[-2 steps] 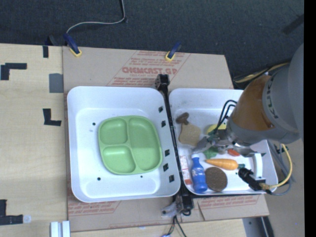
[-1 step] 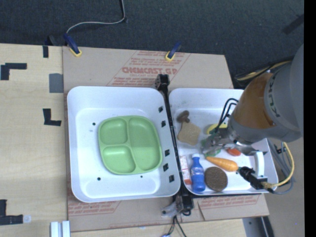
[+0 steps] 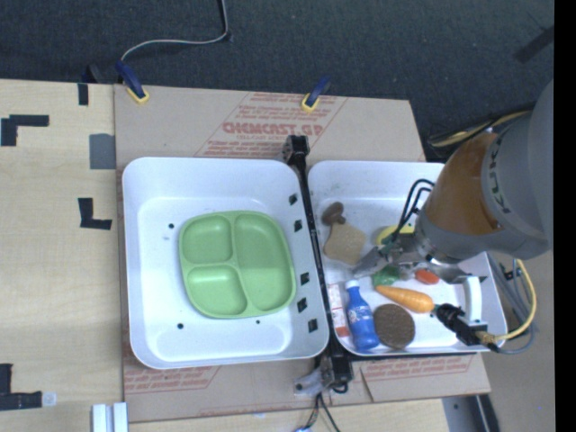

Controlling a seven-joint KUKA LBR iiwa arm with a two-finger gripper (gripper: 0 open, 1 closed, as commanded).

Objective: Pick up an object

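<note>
**Arm low over the right bin's clutter**

The grey arm (image 3: 504, 187) reaches in from the right, and its end effector (image 3: 389, 257) hangs low over the right bin (image 3: 378, 174), among the objects there. Its dark fingers point left and seem slightly parted, but the wrist blocks much of the view, so I cannot tell whether they are open, closed or gripping anything.

Just left of the end effector lies a tan, flat piece (image 3: 343, 242), with a small brown lump (image 3: 334, 211) a little above that. Something green (image 3: 392, 274) sits right beneath the fingertips, possibly touching them. Just below is an orange carrot (image 3: 407, 298), and beside its right end a small red item (image 3: 427, 277). Further below and to the left stand a blue bottle (image 3: 361, 318) and a brown round disc (image 3: 393, 326), close together.

Well to the left, across the divider, the left bin (image 3: 148, 241) holds a green divided plate (image 3: 238, 265). Both bins rest on a cardboard-covered surface (image 3: 261, 124).
</note>
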